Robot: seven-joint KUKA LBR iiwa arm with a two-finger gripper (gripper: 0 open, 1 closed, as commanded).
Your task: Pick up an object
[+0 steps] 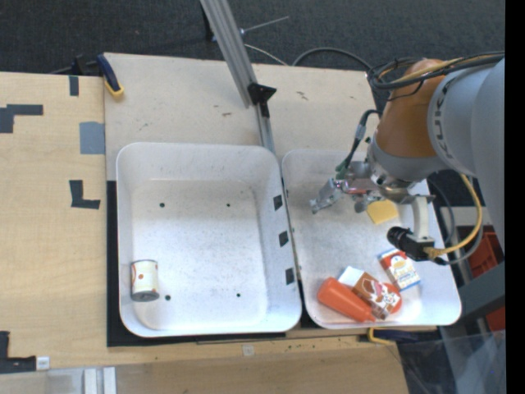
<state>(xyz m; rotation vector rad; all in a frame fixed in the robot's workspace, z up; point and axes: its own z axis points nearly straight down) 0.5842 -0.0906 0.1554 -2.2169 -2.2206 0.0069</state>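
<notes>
Objects await pickup: orange carrot-like item (343, 299), brown packet (377, 294) and small carton (399, 269) lie well below the fingers (326, 197); yellow block (382, 212) just beside. Finger state indistinct, apparently grasping nothing. Grasp outstanding.

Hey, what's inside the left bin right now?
The left bin holds one small can, lying near its front left corner, plus a few dark specks on the floor. Nothing covers the bin, so its whole floor is visible.
</notes>
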